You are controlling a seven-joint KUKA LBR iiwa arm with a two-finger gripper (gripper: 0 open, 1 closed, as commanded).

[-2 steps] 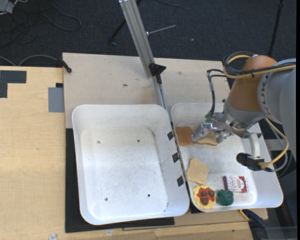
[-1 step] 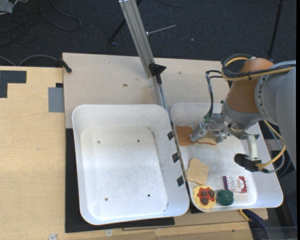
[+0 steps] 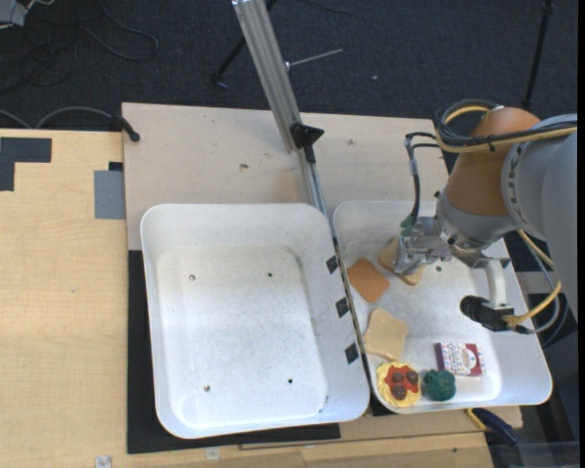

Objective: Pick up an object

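Note:
My gripper is lowered into the right bin, near its back left part. It stands over a small tan piece that is partly hidden beneath it. Just to the left of the gripper lies an orange-brown toast-like slice. A paler tan slice lies closer to the front. Along the bin's front edge are a small yellow plate with red pieces, a green ball-like item and a maroon and white packet.
The left bin sits beside the right one, with a dividing wall and black clips between them. A slanted metal rail rises behind the bins. Cables hang off the arm on the right.

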